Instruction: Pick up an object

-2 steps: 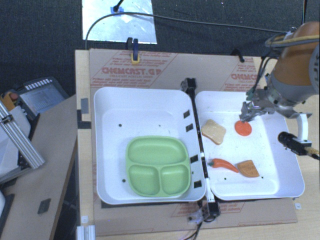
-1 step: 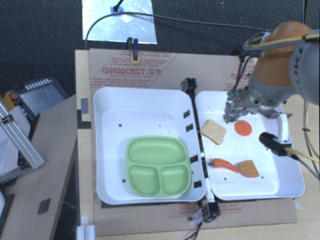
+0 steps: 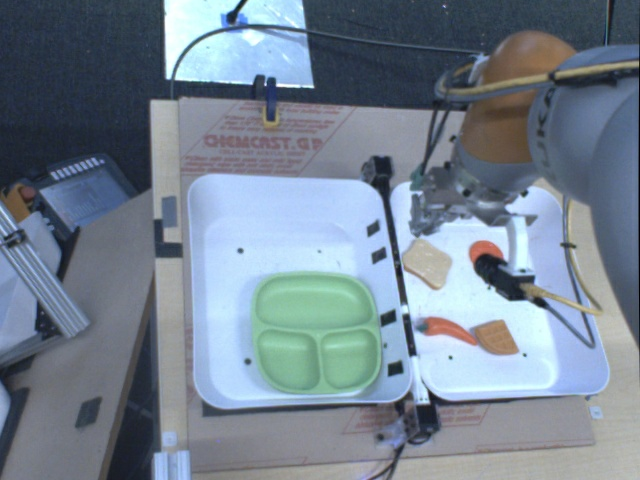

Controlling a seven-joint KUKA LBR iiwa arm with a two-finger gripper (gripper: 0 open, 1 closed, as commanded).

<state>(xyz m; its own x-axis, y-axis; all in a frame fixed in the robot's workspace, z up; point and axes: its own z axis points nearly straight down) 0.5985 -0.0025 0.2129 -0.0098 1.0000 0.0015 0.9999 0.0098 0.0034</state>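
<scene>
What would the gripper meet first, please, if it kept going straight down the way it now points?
Probably the tan bread slice: the gripper points down just above its upper edge in the right bin. Depth is hard to judge from this slanted view, so it might land on bin floor beside it.

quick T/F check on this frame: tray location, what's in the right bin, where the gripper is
1. The green divided tray lies in the left bin. True.
2. The tray has two compartments. False: three show, one long one at the far side and two smaller ones at the near side.
3. The gripper is over the right bin, close to the tan bread slice. True.
4. The orange chili-shaped piece lies in the left bin. False: it lies in the right bin, beside a small brown wedge.
5. The bread slice is stacked on the tray. False: it lies on the right bin's floor, near the divider between the bins.
</scene>
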